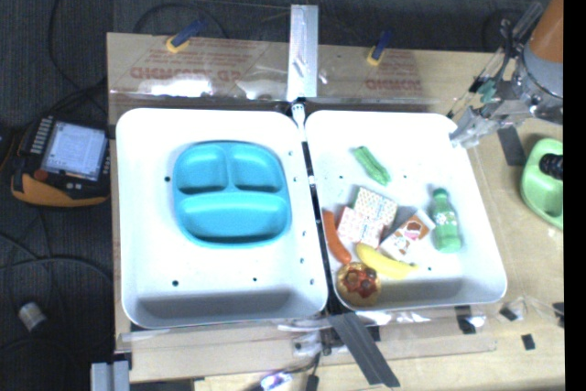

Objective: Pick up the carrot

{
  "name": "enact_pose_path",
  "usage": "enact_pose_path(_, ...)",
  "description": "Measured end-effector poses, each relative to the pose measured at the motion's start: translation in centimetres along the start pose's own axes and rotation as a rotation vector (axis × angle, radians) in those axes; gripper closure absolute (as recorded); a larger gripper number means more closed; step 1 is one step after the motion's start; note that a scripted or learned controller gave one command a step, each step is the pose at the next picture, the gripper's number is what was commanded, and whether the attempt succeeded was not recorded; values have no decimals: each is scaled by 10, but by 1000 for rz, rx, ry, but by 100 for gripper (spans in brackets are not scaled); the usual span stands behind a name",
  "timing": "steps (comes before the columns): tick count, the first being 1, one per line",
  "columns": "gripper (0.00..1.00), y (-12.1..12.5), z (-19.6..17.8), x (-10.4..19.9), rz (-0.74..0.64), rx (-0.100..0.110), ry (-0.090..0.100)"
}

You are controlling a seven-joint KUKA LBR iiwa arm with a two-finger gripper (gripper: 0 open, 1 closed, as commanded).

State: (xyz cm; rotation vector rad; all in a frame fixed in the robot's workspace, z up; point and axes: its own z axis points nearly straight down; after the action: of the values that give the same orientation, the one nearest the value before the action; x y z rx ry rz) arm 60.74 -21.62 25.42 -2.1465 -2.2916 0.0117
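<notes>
A: Where is the gripper (465, 130)?

B: It sits at the far right corner of the right bin (482, 197), over the rim. Whether it is open or closed cannot be told from this angle. Nothing is seen in its grasp.

A: What lies closest to it?

B: Just beside it, to the right on the bench, is a green object (548, 179). Inside the bin, to the gripper's left and a little lower in the view, lies a green pod (371, 163). Straight below the gripper in the view stands a green bottle (445, 221).

A: And further from it?

B: Lower-left of the gripper is a cluster. A patterned box (367, 213) and a small carton (407, 239) lie near each other, with a banana (385, 262) touching the carton's lower edge.

A: The carrot?

B: The carrot (335, 238) is on the far side of that cluster from the gripper, well apart from it. It lies against the bin's left wall, just beside the patterned box. Its lower end is close to a round dish of dark fruit (358, 283).

A: Beyond that?

B: Farthest from the gripper is the left bin (137, 224). It holds a blue divided plate (232, 193).
</notes>
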Motion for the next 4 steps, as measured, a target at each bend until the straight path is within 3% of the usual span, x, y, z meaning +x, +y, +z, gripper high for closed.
enact_pose_path(1, 100, 26, 17, -9, 15, -2, -1)
enact_pose_path(2, 0, 26, 17, -9, 15, -2, -1)
enact_pose_path(3, 0, -26, 101, 52, 231, -1, 4)
enact_pose_path(4, 0, -24, 20, 6, 447, -1, 1)
